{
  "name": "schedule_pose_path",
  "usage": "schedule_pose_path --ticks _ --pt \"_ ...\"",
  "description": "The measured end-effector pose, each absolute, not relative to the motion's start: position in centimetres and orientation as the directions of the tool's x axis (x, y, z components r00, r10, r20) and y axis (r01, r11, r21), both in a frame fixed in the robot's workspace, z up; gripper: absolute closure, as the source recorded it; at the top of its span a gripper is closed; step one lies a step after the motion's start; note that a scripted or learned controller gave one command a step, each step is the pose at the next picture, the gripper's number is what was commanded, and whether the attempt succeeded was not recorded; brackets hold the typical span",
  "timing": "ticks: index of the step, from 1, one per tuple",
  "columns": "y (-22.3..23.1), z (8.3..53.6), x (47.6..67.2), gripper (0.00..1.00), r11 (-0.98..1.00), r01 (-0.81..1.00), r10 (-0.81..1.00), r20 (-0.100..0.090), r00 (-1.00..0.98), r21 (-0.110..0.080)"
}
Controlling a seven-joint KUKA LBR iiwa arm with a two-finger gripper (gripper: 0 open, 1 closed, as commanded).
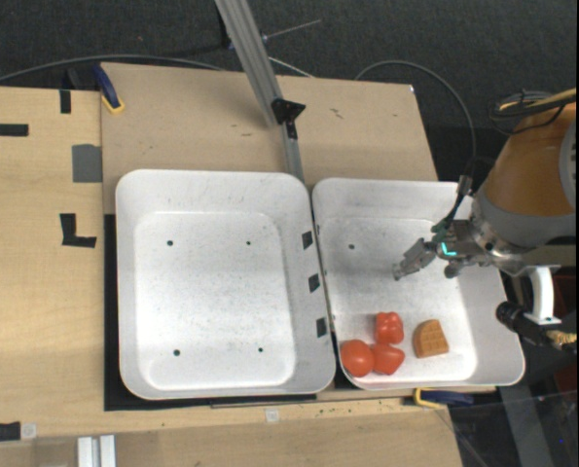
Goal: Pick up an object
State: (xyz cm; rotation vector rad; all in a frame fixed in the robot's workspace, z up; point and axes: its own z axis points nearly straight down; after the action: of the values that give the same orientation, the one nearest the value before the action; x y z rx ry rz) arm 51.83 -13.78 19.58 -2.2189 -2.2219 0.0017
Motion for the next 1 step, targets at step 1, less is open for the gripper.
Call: schedule_pose_path --ticks 1 --pt "-13.02 13.94 52.46 0.0 0.001 1.0 1.0 0.001 -0.001 -0.007"
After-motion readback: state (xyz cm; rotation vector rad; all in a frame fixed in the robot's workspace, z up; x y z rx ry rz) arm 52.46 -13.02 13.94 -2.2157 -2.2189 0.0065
